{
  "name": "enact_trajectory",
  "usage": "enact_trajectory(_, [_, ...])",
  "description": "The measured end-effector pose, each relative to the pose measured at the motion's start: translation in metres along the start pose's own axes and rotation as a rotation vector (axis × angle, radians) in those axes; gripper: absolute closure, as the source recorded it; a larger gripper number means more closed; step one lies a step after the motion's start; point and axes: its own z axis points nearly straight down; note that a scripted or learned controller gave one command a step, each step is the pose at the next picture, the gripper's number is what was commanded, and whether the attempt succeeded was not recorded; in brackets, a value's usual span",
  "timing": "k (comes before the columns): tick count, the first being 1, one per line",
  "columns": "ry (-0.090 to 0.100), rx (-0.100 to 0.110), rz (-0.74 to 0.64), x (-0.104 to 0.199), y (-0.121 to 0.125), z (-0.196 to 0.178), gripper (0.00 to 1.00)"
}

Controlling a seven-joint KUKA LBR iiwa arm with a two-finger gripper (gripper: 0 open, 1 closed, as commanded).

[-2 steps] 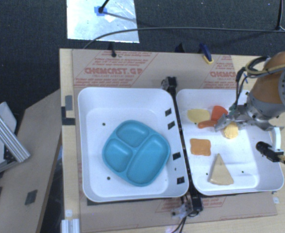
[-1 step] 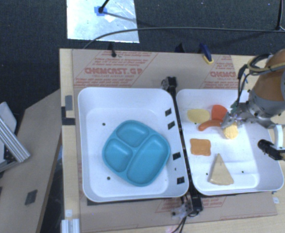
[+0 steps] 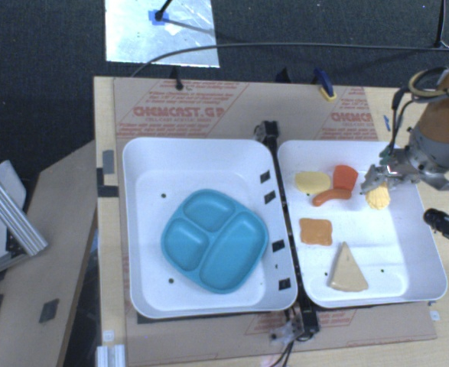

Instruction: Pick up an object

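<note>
The right bin (image 3: 419, 277) holds several toy foods. A pale yellow piece (image 3: 313, 180) lies near its back left. Beside it are an orange-red block (image 3: 346, 176) and a curved orange piece (image 3: 329, 198). Further forward lie an orange square (image 3: 316, 231) and a beige wedge (image 3: 348, 270). A bumpy yellow piece (image 3: 379, 199) rests near the bin's back right. My gripper (image 3: 376, 180) hangs directly over that yellow piece, touching or almost touching its top. The arm's body hides how the gripper stands.
The left bin (image 3: 151, 167) carries a blue divided plate (image 3: 215, 239). Black clips run along the wall between the two bins (image 3: 279, 220). The arm's grey wrist with its orange band (image 3: 442, 125) overhangs the right bin's back right corner. A cable crosses the bench behind the bins.
</note>
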Motion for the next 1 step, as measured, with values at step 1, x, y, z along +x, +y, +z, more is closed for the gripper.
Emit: enact_trajectory(1, [0.000,-0.001,-0.004,0.0013,0.0025,-0.0440,1.00])
